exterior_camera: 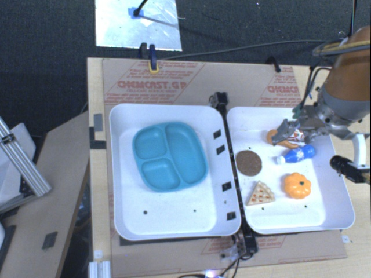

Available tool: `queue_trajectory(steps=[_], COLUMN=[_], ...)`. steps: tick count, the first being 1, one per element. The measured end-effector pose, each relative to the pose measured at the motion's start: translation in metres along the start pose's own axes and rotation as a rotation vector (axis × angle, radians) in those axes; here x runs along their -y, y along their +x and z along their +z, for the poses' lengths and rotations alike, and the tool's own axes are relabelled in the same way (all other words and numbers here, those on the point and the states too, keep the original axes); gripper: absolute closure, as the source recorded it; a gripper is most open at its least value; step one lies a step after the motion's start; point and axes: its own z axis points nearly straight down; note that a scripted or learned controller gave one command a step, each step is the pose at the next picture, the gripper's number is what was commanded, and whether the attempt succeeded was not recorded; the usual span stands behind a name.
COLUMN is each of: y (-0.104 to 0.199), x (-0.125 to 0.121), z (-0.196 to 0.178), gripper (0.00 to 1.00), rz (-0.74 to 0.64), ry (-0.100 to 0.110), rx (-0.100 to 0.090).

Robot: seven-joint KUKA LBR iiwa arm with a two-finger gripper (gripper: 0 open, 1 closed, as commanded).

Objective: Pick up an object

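Observation:
My gripper (288, 133) hangs low over the back of the right bin (324, 216), coming in from the right. Directly beneath it lies a small orange object (272, 136) beside a red-and-white item (297, 136), both partly hidden by the gripper. A blue and white bottle (298, 153) lies on its side just in front of the gripper. An orange pumpkin (297, 185) sits nearer the front right. A brown round cookie (249, 163) and a pizza slice (260, 194) lie along the bin's left side.
The left bin (124, 213) holds a blue divided plate (170, 156). A black divider with clips (227, 172) runs between the two bins. A black part of the arm (348, 168) juts over the right bin's right rim.

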Motion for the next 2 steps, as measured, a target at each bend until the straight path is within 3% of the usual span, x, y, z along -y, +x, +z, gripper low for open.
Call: queue_trajectory(steps=[1,2], y=[0.000,0.006], x=[-0.002,0.004], z=[-0.005,0.041], gripper=[0.00,0.00], rz=[-0.002,0.000], ry=[-0.011,-0.007], rx=[0.002,0.001])
